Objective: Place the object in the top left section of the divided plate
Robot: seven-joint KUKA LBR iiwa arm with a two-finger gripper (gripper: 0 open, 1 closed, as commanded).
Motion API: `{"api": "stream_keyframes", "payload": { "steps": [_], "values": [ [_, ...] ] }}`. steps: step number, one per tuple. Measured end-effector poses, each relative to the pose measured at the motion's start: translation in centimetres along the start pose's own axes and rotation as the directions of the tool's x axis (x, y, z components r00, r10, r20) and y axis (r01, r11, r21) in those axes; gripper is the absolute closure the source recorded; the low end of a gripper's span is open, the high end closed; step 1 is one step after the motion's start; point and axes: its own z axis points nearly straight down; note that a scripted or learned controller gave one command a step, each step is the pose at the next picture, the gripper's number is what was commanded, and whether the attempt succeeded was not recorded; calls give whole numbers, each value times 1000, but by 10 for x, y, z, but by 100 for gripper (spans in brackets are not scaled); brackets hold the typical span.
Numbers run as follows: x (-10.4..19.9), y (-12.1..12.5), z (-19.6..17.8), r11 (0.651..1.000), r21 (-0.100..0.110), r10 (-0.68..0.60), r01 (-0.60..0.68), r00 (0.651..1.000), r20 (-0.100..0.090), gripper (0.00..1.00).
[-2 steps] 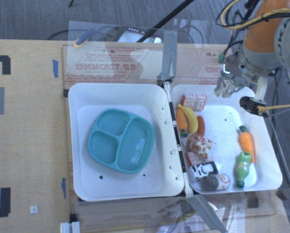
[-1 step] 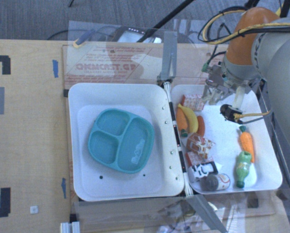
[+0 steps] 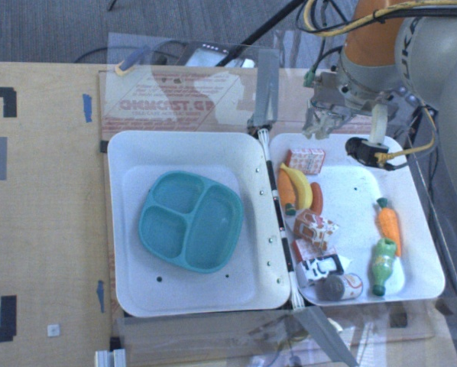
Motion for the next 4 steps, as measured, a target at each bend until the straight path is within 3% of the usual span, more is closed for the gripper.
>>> {"api": "stream_keyframes", "payload": {
  "steps": [1, 2, 3, 4],
  "values": [
    [31, -18, 4, 997, 5, -81, 81, 997, -1, 100],
    [68, -62, -10, 991, 5, -136, 136, 991, -1, 100],
    [112, -116, 19, 981, 5, -192, 192, 981, -1, 100],
    [173, -153, 5, 955, 3, -296, 296, 955, -1, 100]
  ]
}}
